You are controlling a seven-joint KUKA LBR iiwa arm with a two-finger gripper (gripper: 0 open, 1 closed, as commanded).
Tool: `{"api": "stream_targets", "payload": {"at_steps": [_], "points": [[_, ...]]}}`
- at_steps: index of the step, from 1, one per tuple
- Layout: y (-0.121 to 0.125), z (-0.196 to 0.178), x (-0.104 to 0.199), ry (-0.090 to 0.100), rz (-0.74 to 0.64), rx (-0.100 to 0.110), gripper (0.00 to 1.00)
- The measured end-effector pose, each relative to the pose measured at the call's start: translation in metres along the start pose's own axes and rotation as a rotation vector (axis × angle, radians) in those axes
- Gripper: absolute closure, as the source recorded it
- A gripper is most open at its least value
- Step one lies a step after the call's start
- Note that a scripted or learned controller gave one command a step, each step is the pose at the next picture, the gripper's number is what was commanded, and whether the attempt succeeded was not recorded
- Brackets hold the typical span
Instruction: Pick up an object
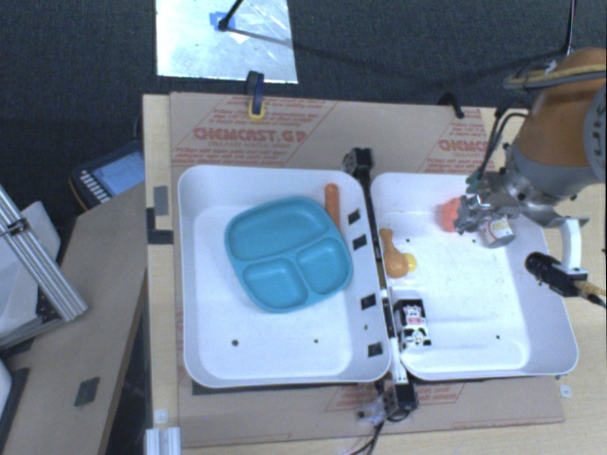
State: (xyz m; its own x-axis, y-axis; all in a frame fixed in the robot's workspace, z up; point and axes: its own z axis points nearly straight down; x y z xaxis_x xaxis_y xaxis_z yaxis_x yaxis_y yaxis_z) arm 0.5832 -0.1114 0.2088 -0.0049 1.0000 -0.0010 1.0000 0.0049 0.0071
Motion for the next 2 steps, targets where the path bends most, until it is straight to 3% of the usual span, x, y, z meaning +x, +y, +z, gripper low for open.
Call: {"api": "stream_targets", "payload": {"at_steps": [1,2], "points": [[0.002,-0.051,0.000,0.000,0.000,0.001,1.00],[0.008,-0.035,0.055,0.003,-0.005,0.005,1.00]]}}
